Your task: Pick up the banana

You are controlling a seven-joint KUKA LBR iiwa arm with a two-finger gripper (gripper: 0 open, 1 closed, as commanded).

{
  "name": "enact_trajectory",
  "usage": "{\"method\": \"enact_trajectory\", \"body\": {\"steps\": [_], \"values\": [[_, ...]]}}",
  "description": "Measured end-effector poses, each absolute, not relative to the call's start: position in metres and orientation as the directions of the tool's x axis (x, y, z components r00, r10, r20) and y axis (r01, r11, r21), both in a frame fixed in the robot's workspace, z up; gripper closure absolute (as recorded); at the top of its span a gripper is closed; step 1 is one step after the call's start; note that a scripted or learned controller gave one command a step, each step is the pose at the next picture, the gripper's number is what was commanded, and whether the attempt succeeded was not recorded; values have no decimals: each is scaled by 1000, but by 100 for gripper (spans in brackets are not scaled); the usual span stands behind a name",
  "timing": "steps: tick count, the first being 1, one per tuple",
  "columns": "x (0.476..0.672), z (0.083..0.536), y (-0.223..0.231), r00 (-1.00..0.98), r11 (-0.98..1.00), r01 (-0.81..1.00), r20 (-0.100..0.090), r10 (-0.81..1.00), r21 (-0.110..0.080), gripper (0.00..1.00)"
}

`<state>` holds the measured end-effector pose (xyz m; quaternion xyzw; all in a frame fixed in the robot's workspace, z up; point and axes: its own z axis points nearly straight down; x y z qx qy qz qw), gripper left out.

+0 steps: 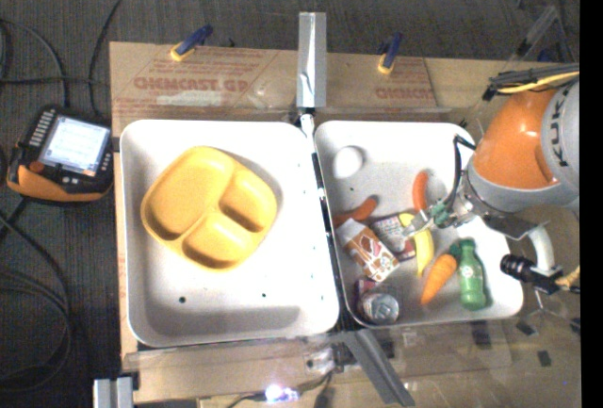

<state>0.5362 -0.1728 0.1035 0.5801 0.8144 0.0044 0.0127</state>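
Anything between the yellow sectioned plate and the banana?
In the camera view: the bins' divider, a red sausage and small food packets before the yellow banana.

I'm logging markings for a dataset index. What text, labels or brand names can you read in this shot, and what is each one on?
"CHEMCAST GP": red print on the clear sheet behind the bins, left part.
"KU": black letters on the arm's grey shell, cut off at the edge.
Red print behind the right bin: too blurred.
Food packet, pendant screen: too small.

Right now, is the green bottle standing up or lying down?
Lying down. The green bottle rests flat on the right bin's floor beside the carrot.
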Motion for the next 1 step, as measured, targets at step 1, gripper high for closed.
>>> {"method": "enact_trajectory", "body": {"steps": [1], "values": [[571, 180, -162, -187, 187, 982, 0, 982, -5, 100]]}}
